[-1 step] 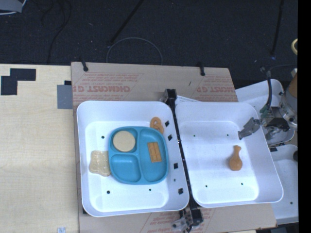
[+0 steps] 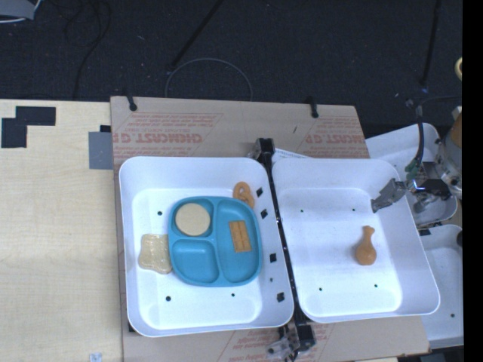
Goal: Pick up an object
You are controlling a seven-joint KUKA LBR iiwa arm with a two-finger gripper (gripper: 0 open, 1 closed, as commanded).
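Blue tray point(image 2: 198, 266) left bin point(image 2: 143, 308), brown piece point(image 2: 366, 246) right bin point(image 2: 411, 296)

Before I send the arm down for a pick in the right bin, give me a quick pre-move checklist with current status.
1. Target in view: ok. The tan drumstick-shaped toy lies in the right bin, nothing covering it.
2. Space around target: ok. No other item touches it, and it sits away from the bin walls.
3. Gripper position: not ok. The gripper is at the bin's far right rim, not over the toy.
4. Gripper load: ok. Nothing shows in it.
5. Gripper opening: cannot tell from this view.
6. Left bin items: ok. The blue tray, pretzel and pale piece are across the divider, off the path.
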